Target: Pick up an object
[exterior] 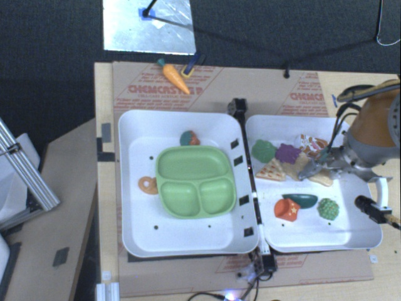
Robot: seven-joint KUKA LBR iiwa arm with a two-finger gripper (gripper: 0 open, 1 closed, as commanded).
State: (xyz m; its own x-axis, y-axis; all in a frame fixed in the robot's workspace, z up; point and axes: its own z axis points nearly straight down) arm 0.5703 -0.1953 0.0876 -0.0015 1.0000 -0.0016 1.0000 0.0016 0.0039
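Note:
The right bin (351,231) holds several toy foods: a green lump (264,149), a purple piece (288,152), a tan wedge (270,171), a red-and-white striped piece (311,144), a red block (287,210), a dark green pod (304,199) and a small broccoli (328,209). My gripper (308,170) reaches in from the right and is low over the middle of this bin. It is just right of the tan wedge and over a flat tan piece (322,179). I see nothing clearly held.
The left bin (135,231) carries a green divided plate (193,180), an orange ring (148,185) and a small green-red toy (188,138). A toy carrot (174,77) lies on the bench behind the bins. A metal sheet (149,17) lies further back.

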